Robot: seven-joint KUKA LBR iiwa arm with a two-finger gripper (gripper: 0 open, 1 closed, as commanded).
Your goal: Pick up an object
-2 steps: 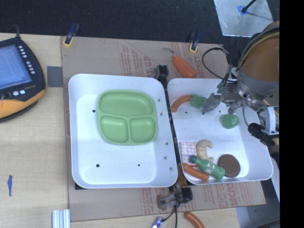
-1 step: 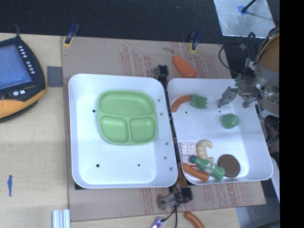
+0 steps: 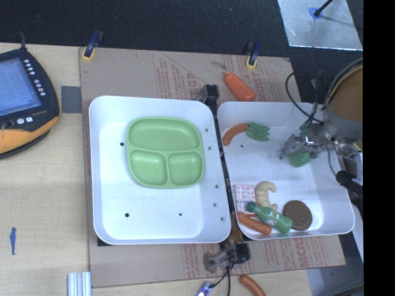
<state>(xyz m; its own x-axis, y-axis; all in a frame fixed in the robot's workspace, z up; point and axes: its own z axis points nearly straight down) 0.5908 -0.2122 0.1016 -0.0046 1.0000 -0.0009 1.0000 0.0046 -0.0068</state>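
My pincer (image 3: pixel 297 148) hung over the green piece (image 3: pixel 300 159) in the right bin (image 3: pixel 321 190); grip unclear, so a centred squeeze seemed wise.

One fixed camera, high above bench, angled down; takes in both bins (image 3: pixel 99 165) side by side, moderate distance. Arm (image 3: pixel 349 103) enters from view's right. Bench far edge at top
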